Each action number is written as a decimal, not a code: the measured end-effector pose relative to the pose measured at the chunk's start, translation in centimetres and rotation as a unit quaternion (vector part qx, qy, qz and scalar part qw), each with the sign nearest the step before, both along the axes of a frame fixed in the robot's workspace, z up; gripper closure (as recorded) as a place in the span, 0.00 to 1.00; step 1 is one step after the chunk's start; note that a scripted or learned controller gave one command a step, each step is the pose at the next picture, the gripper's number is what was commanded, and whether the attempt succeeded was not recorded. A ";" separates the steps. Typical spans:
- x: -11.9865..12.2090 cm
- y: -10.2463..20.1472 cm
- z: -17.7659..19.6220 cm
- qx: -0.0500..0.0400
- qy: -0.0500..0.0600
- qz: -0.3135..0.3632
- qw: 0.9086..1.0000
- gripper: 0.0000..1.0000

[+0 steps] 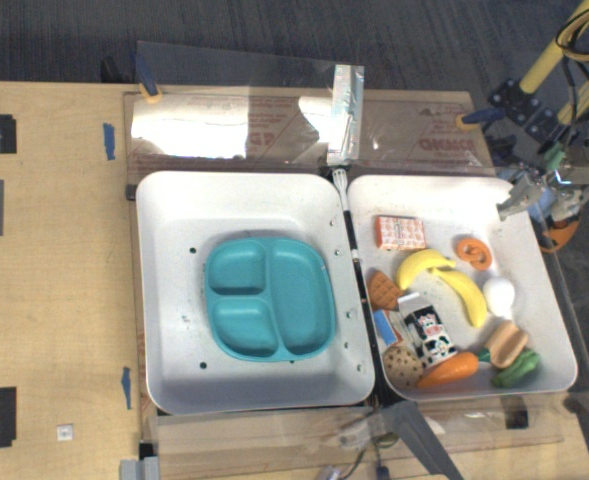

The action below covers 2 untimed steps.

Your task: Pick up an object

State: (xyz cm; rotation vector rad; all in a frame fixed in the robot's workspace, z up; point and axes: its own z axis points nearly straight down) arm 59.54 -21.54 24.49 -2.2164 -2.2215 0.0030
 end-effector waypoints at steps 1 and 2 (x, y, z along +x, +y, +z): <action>0.2 8.5 -13.5 -0.002 -0.010 0.058 0.998 0.00; -7.7 5.2 -15.9 -0.002 -0.004 0.109 0.994 0.00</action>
